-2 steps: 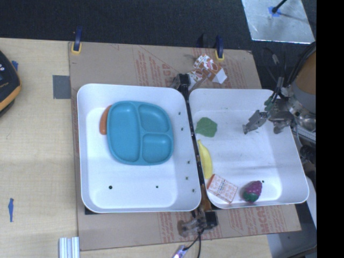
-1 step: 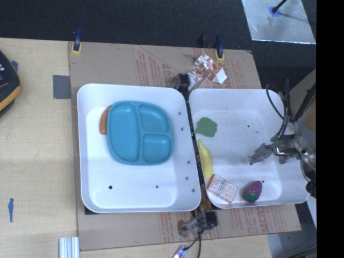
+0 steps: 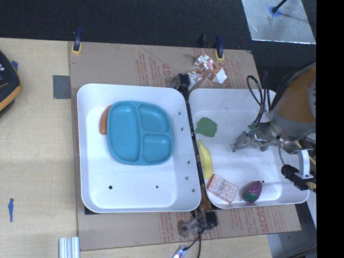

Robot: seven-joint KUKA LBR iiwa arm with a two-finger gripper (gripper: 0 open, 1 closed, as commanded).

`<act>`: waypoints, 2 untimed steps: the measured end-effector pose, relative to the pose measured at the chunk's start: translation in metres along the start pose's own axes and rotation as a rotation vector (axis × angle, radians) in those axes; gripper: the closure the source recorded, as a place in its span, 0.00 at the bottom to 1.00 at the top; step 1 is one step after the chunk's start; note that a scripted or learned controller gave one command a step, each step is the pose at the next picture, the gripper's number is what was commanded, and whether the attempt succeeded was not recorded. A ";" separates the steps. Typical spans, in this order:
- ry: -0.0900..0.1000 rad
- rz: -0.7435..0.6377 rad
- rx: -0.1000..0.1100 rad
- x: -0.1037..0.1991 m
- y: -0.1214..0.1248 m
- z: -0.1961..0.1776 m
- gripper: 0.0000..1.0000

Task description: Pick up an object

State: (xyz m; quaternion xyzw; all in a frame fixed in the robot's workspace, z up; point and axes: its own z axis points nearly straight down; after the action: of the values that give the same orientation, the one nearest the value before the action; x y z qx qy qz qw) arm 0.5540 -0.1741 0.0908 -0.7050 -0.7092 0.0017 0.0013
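In the right bin (image 3: pixel 236 104) lie a flat green leaf-shaped piece (image 3: pixel 206 126), a yellow banana (image 3: pixel 205 159) along the left wall, a small tan box (image 3: pixel 221 188) and a purple and green vegetable (image 3: pixel 251 191) near the front wall. My gripper (image 3: pixel 237 144) hangs low over the middle of this bin, pointing left, with the grey and orange arm (image 3: pixel 294 104) behind it at the right. It is right of the green piece and above the box, touching neither. Nothing shows in its grasp.
The left bin (image 3: pixel 134 195) bears a blue divided plate (image 3: pixel 140 132) with an orange item (image 3: pixel 102 121) sticking out from under its left edge. A crumpled wrapper (image 3: pixel 207 69) lies on the cardboard behind the bins. Black cables (image 3: pixel 259 93) loop over the right bin's back right.
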 end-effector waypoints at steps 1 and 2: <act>0.000 0.001 -0.004 -0.038 0.103 -0.028 0.00; 0.000 0.003 -0.004 -0.035 0.031 -0.102 0.00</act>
State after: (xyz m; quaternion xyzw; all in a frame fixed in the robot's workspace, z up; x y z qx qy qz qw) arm 0.5856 -0.2093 0.1924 -0.7061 -0.7081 0.0001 -0.0002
